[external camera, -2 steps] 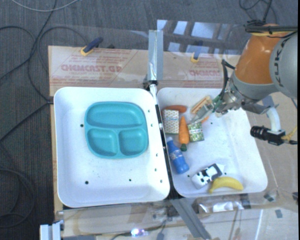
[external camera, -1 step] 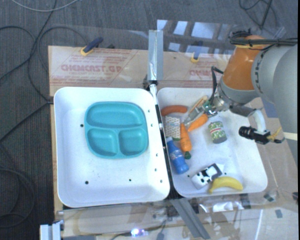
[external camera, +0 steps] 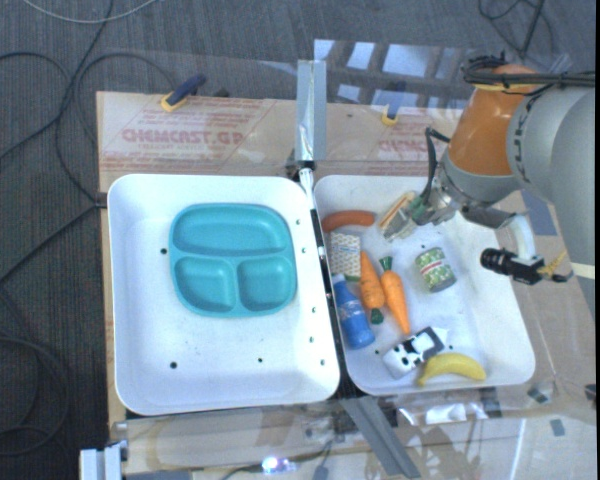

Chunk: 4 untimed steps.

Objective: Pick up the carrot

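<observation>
Two orange carrots with green tops lie side by side in the middle of the right bin. One carrot is on the left, and the longer carrot slants toward the bin's front. My gripper hangs over the back of the right bin, above and slightly right of the carrots and apart from them. Something tan shows at its tip, and I cannot tell what it is. The grey arm with its orange band reaches in from the upper right.
Around the carrots lie a red sausage, a pale netted packet, a blue bottle, a green can, a black-and-white cow toy and a banana. The left bin holds a teal divided plate.
</observation>
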### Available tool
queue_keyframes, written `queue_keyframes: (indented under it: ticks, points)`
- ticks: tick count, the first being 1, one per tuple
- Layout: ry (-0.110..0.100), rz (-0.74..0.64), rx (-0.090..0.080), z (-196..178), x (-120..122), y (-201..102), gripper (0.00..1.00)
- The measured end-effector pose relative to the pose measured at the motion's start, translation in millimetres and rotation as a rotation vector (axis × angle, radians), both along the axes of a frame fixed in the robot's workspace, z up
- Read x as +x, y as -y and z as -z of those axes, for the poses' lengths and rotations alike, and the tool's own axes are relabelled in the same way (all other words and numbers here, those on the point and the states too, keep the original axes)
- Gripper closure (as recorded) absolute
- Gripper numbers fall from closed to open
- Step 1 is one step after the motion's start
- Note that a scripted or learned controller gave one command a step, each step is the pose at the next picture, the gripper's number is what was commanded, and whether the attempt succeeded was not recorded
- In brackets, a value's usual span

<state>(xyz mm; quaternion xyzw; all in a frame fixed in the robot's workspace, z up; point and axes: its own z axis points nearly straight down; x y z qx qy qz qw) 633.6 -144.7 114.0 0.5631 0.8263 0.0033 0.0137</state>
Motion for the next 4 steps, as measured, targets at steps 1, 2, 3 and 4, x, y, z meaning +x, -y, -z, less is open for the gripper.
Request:
queue_keyframes:
  ticks: [1, 2, 3, 4]
  points:
    - [-0.025, 0.344, 0.011, -79, 21, -43, 1.0]
    - [-0.025, 0.345, 0.01, -79, 21, -42, 0.0]
    - [-0.011, 0.095, 0.012, 17, -17, -23, 0.0]
    - [-0.01, 0.095, 0.014, 8, -17, -24, 1.0]
